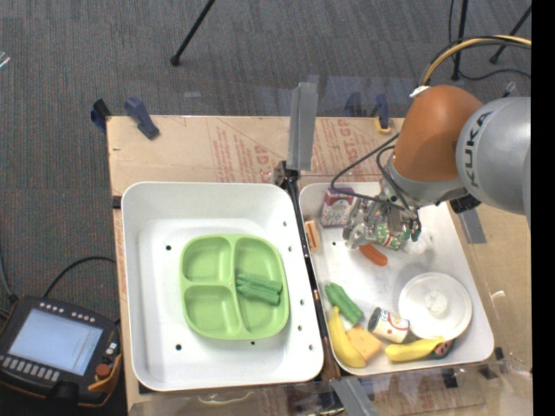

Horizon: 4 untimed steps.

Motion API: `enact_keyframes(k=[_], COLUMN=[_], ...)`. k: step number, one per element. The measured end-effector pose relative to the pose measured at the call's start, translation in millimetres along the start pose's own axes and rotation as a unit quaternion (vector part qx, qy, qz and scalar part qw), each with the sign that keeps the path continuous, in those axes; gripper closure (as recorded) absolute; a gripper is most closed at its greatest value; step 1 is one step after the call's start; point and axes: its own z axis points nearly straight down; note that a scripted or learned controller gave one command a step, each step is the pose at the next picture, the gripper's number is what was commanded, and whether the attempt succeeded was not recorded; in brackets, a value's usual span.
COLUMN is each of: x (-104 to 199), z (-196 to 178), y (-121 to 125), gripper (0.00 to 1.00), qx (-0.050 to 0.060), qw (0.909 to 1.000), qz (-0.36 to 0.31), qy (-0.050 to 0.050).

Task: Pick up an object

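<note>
Green sectioned plastic tray (234,297) with a green bean piece lies in the left white bin (139,232). Rightward, the gripper (381,232) hangs low over a small orange carrot (374,254), probably its target; whether its jaws are released or clenched, I cannot tell.

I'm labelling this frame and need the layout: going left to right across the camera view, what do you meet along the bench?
Teach pendant → left bin → green divided plate → green beans on the plate → right bin → green pod → white bowl.
</note>
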Motion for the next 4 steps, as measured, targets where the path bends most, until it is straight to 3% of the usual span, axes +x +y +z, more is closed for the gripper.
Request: enact_keyframes(k=[1, 2, 3, 4], x=[0.5, 4.2, 68.8, 117.0], z=[0.6, 11.0, 10.5, 11.0], y=[0.3, -11.1, -25.5, 3.1], gripper=[0.00, 0.00, 0.00, 0.00], qx=[0.000, 0.001, 0.001, 0.001], qw=[1.0000, 0.9936, 0.9842, 0.9899], qz=[0.000, 0.113, 0.177, 0.142], qy=[0.001, 0.004, 0.001, 0.002])
